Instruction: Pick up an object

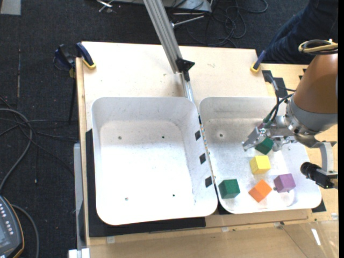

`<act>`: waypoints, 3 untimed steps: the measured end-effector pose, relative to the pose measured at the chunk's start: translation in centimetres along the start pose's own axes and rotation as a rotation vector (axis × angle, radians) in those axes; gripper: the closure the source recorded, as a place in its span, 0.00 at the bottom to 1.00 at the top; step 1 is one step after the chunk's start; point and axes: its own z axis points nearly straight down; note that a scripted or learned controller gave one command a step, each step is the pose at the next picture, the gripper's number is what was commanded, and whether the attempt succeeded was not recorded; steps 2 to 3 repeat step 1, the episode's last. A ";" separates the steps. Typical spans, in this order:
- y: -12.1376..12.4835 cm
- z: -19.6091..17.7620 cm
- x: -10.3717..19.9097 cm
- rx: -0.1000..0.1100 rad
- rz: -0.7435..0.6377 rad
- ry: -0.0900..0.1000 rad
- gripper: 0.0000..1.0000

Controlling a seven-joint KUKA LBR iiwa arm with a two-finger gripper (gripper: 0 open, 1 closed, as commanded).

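The arm (317, 98) reaches in from the right, its orange band uppermost and the grey wrist below it, bent down over the right bin (231, 112). The tool (262, 142) sits low near that bin's middle — fingers closed around a dark green block (265, 145), gripped between them.

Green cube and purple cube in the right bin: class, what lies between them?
In the camera view, the orange cube lies between the green cube and the purple cube, slightly nearer the purple one, on the right bin floor.
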 end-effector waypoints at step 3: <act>-3.7 7.5 -1.6 0.009 0.004 0.001 0.00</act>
